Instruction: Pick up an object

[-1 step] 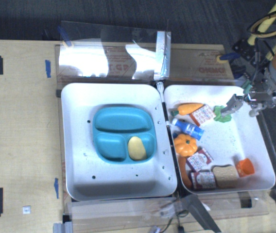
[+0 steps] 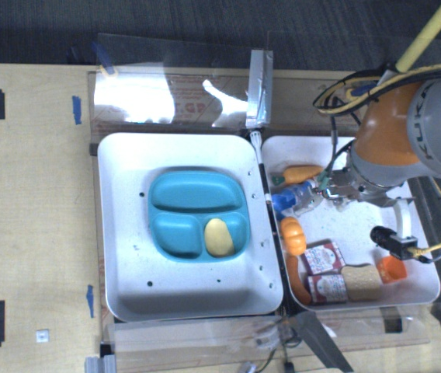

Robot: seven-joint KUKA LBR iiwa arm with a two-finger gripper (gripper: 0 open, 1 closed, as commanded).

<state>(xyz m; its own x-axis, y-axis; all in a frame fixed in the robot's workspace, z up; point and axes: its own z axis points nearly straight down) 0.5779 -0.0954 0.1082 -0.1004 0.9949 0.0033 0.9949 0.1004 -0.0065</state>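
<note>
arm (image 2: 407, 130) cut off at right edge. gripper (image 2: 323, 186) tips lost in clutter by blue bottle (image 2: 286, 201). carrot (image 2: 298, 175) partly hidden behind wrist. red packet (image 2: 323, 270) label too small to read.

The right bin (image 2: 430, 286) is crowded along its left wall: a carrot (image 2: 302, 174), a blue-capped bottle (image 2: 289, 201), an orange gourd (image 2: 292, 236) and red packets (image 2: 323, 269) lie close together, with a cork-like cylinder (image 2: 362, 278) just beside them. Bare white floor shows in the middle. The arm (image 2: 407, 134) overhangs the upper right. In the left bin (image 2: 123, 231), the blue tray (image 2: 196, 208) holds a yellow, perhaps lemon-like, object (image 2: 219, 237); bare rim surrounds it.
</note>
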